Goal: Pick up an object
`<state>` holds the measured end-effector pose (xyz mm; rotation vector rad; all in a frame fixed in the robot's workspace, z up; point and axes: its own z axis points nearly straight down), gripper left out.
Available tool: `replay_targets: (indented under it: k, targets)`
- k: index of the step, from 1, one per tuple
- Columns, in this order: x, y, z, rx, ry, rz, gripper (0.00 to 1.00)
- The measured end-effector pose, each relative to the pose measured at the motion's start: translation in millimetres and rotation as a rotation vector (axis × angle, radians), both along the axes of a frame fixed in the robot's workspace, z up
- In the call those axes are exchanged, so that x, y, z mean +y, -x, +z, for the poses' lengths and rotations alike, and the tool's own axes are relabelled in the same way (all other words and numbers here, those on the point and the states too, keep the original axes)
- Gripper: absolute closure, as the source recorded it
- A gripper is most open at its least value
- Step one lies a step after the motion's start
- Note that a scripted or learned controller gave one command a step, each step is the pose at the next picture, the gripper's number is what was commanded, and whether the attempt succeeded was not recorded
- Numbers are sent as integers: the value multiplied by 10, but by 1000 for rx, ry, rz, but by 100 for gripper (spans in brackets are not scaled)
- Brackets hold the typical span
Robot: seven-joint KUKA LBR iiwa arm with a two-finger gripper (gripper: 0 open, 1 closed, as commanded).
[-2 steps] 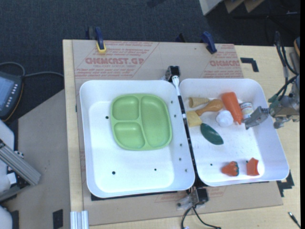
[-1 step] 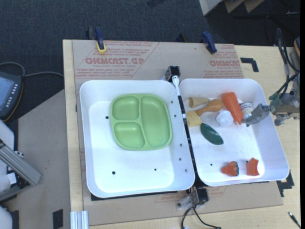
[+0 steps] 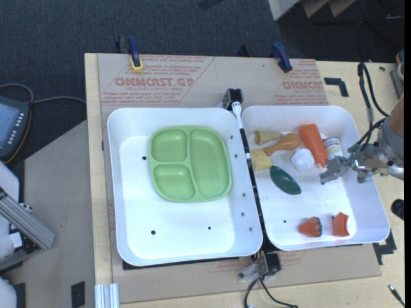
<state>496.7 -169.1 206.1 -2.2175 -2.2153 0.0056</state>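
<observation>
The right bin (image 3: 359, 124) holds several small objects. An orange carrot (image 3: 312, 142) lies beside a small white bottle (image 3: 332, 146) and a white ball (image 3: 302, 160). A tan piece (image 3: 276, 140) and a yellow block (image 3: 260, 160) sit near the bin's left wall, with a dark green leaf-shaped piece (image 3: 285, 179) below them. A red strawberry (image 3: 310, 226) and a red-orange piece (image 3: 340, 224) lie near the front. My gripper (image 3: 349, 171) hangs over the bin's right side, just right of the bottle, open, with nothing between its fingers.
The left bin (image 3: 128, 191) carries a light green divided plate (image 3: 190, 163). A black divider rail (image 3: 247, 172) runs between the bins. Blue clamps (image 3: 280, 56) hold the cardboard base at the back. Cables (image 3: 367, 95) hang at the right.
</observation>
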Motion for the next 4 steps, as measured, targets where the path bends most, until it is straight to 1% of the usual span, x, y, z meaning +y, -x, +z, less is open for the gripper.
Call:
replay_targets:
  k: [1, 2, 3, 4]
  targets:
    - [-76, -14, -594, -1, 0, 0, 0]
    - [-86, -42, -1032, -2, 0, 1, 0]
    - [-78, -35, -1228, -3, 0, 1, 0]
    - [-83, -45, -1111, -8, 2, 0, 100]
